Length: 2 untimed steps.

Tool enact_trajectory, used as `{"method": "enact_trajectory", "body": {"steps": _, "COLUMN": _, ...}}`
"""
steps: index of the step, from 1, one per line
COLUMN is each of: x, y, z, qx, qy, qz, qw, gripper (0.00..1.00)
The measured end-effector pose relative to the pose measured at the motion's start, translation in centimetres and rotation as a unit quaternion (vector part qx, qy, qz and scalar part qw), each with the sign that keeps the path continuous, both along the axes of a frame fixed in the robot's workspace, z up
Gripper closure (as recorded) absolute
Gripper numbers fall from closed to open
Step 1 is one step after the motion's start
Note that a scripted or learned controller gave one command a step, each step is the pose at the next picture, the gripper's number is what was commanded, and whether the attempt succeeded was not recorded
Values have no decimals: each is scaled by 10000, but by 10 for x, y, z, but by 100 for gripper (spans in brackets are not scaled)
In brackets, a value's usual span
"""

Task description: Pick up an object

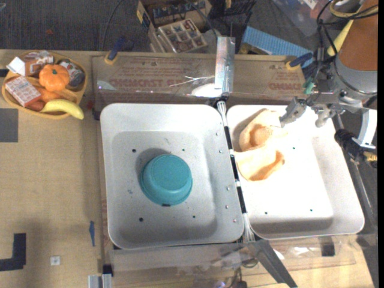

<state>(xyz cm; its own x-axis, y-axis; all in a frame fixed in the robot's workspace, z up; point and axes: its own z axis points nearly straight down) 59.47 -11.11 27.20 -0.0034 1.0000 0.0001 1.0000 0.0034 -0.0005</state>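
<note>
Two white bins are sitting side by side on the worktop; the left bin (120,131) is carrying an upturned teal bowl (167,179), the right bin (318,203) an orange, soft-looking object (259,150) against its left wall. The end effector (307,114) is hovering over the right bin's far edge, just right of the orange object, gripping nothing; how wide it is standing I cannot tell. A descent from here is likely landing beside the object, or pinching only a limp fold that slips free. Mirrored lettering on the cardboard strip (156,80) behind the bins is too faint to read.
</note>
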Motion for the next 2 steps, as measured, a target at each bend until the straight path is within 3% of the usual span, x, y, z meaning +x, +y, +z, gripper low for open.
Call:
{"method": "enact_trajectory", "body": {"steps": 1, "x": 3, "y": -32, "z": -161, "qx": -1, "qy": -1, "qz": 43, "qw": 10000, "gripper": 0}}
{"method": "enact_trajectory", "body": {"steps": 2, "x": -7, "y": 8, "z": -180, "qx": -21, "qy": -74, "qz": 863, "qw": 9962, "gripper": 0}}
